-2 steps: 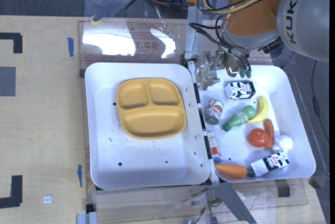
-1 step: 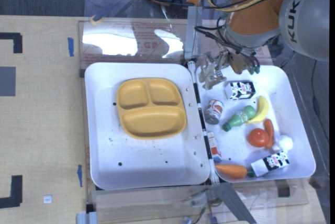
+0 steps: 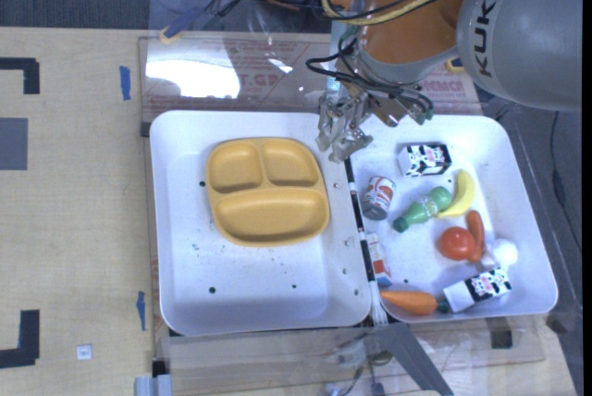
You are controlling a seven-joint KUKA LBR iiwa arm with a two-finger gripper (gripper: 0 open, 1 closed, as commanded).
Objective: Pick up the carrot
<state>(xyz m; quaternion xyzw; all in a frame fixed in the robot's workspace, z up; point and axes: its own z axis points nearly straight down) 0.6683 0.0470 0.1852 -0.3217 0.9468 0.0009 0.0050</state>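
The carrot (image 3: 410, 301) is orange with a green end. It lies flat along the front edge of the right bin (image 3: 523, 200), near that bin's front left corner. My gripper (image 3: 340, 137) hangs over the back of the divider between the two bins, far behind the carrot. It is open, with nothing between its fingers. The grey arm with its orange band reaches in from the upper right.
In the right bin lie a small can (image 3: 377, 197), a cow-print carton (image 3: 424, 159), a green bottle (image 3: 421, 209), a banana (image 3: 462, 192), a tomato (image 3: 455, 242), a red pepper (image 3: 475, 230) and a second carton (image 3: 481, 286) next to the carrot. A yellow divided tray (image 3: 268, 191) sits in the left bin (image 3: 185, 274).
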